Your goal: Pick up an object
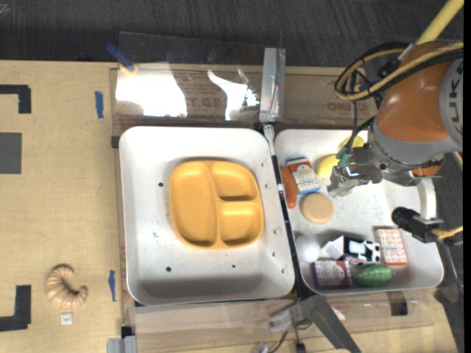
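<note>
In the right bin (423,219), a heap of small groceries waits and nothing has been lifted out yet. The gripper (346,176) hangs low over the bin's upper middle, just beside a yellow item (326,165) and above a tan round disc (318,209), which looks like the nearest candidate. Whether its fingers stand apart or together I cannot tell from here; the metal parts blur into one another, and nothing can be seen between them. So by my reckoning the pick is at the approach stage: the arm (416,112) is in over the bin, but the closing, the grasp and the lift are all left to do.

Close around the disc lie a red-and-white carton (302,175) and a long orange-red piece (288,187) against the bin's left wall. Further down sit a black-and-white box (360,249), a patterned pink box (391,245), a small jar with a red label (331,273) and a green lime-like thing (372,276), all crowded together. That crowding could well let a neighbour get nudged or caught.

The left bin (140,197) holds a yellow divided tray (215,201), well apart from the work. Out on the bench (51,197), a curled tan croissant-like thing (66,286) lies alone.
</note>
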You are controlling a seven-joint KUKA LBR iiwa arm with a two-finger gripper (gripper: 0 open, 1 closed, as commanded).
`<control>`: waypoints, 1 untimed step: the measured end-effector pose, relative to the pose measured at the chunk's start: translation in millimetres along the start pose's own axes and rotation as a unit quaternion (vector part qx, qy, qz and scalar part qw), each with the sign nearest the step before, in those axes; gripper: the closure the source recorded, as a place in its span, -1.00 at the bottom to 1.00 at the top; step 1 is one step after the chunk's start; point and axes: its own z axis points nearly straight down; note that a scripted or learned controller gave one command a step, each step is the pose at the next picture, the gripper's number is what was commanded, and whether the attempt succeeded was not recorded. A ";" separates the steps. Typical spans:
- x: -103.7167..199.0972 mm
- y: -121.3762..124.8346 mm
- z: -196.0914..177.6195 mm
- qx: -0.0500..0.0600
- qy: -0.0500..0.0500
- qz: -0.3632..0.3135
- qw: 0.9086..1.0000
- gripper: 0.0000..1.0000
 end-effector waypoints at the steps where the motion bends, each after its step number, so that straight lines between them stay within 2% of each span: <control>1: -0.3 1.6 -3.4 -0.004 0.000 0.000 1.000 -1.00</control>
